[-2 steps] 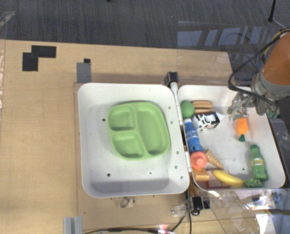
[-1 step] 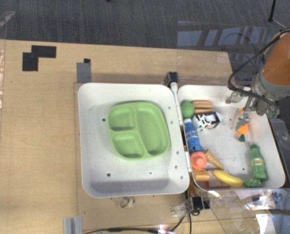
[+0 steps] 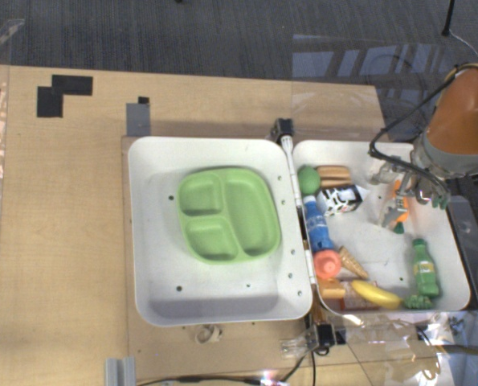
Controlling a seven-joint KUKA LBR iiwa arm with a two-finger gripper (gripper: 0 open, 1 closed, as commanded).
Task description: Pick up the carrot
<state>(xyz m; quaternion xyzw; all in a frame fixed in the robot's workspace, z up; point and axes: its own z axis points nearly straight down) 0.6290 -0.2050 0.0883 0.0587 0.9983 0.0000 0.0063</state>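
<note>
The arm is cut off at the frame's right edge, and its wrist covers the right bin's far right corner. The gripper is a small cluttered shape there; its fingers seem clamped on the carrot, though this is hard to make out. The carrot is thin and orange with a green tip, tilted, near the bin's right wall, beyond the green bottle.

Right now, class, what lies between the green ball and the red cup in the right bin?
The blue bottle lies between the green ball and the red cup, seen in the camera view.
</note>
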